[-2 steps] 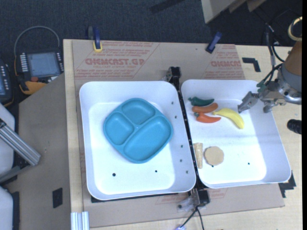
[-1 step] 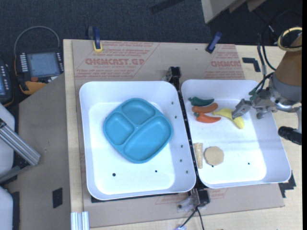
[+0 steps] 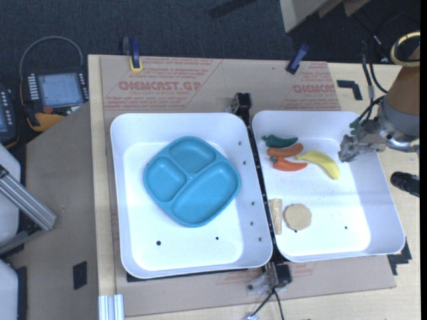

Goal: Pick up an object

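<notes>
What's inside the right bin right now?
The right bin holds a yellow banana, a green pepper, an orange carrot, a round cookie and a tan cracker stick. The hand covers the far right edge.

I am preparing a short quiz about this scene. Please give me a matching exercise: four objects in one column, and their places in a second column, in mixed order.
Objects:
1. blue divided plate
2. banana
3. round cookie
4. gripper

Places:
A. right bin, front part
B. over the right bin's far right side
C. left bin, middle
D. right bin, just right of the orange pepper

Pairs: 1-C, 2-D, 3-A, 4-B
</notes>
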Available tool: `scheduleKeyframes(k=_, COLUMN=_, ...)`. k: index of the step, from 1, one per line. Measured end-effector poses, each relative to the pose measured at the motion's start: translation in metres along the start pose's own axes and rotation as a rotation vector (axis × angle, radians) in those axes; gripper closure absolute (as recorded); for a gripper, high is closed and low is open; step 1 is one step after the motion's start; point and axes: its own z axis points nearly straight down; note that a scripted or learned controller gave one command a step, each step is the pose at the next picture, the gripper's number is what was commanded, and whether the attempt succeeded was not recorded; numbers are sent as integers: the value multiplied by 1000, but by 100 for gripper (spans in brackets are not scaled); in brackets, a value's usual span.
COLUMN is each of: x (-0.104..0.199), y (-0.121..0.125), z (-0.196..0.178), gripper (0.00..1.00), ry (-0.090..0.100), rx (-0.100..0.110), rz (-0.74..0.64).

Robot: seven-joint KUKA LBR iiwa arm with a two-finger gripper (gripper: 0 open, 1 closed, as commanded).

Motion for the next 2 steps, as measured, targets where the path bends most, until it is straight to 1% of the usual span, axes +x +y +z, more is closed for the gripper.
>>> scheduleKeyframes(k=2, x=7, y=1, z=-90, gripper=100, ry=-2, rx=-6, rz=-1)
